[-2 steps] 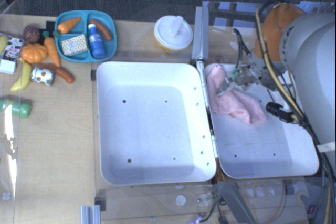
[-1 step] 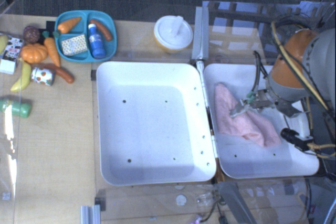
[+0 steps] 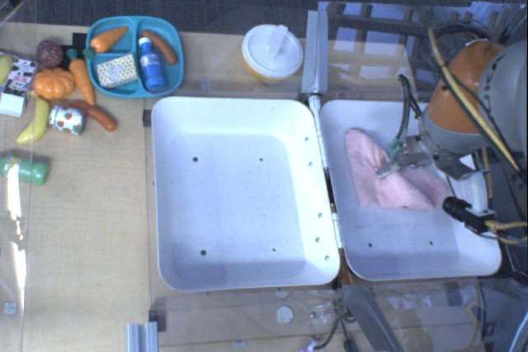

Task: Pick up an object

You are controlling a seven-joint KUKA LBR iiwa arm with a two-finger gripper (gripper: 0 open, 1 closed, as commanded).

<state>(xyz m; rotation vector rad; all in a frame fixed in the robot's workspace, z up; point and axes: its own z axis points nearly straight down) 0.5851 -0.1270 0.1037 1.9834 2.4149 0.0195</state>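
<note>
Your gripper (image 3: 394,163) is right on the pink cloth (image 3: 384,177), which spreads mostly below-left of it. Honestly can't tell if it's gripping anything.

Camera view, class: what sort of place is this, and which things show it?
Probably a robot-grasping test bench in a lab: a robot arm reaches over two white bins, one holding a pink cloth, with toy food on a blue tray beside them.
</note>
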